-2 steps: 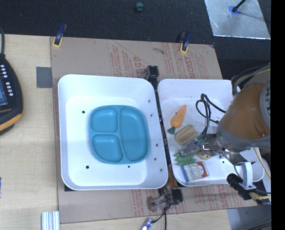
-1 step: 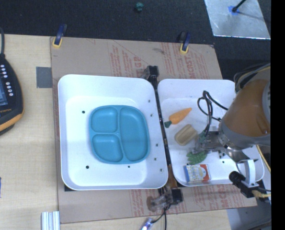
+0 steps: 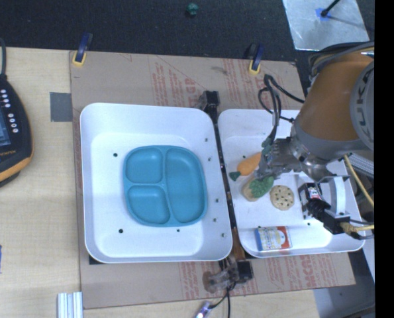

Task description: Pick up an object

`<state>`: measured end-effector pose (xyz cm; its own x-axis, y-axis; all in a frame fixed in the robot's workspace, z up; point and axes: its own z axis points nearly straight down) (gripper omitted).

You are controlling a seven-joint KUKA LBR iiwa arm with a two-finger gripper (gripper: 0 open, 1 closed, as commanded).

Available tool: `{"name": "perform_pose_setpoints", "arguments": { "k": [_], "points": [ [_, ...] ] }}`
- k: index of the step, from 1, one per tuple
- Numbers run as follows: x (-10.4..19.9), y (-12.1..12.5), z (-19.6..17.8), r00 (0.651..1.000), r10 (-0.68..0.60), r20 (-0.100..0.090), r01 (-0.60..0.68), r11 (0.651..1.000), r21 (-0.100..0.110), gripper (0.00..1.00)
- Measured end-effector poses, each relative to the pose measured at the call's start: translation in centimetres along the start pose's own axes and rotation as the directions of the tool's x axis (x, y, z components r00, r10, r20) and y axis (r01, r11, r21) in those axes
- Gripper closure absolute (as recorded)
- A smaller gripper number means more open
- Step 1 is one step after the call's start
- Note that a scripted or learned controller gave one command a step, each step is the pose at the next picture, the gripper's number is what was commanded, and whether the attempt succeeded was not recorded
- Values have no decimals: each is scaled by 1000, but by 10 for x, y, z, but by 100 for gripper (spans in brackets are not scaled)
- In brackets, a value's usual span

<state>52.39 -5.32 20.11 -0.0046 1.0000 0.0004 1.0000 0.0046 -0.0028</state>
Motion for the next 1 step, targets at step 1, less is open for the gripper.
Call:
{"name": "perform_pose_setpoints", "arguments": {
  "k": [1],
  "points": [
    [40,16,-33,1000,1,0,-1,1000,0,100]
  ]
}}
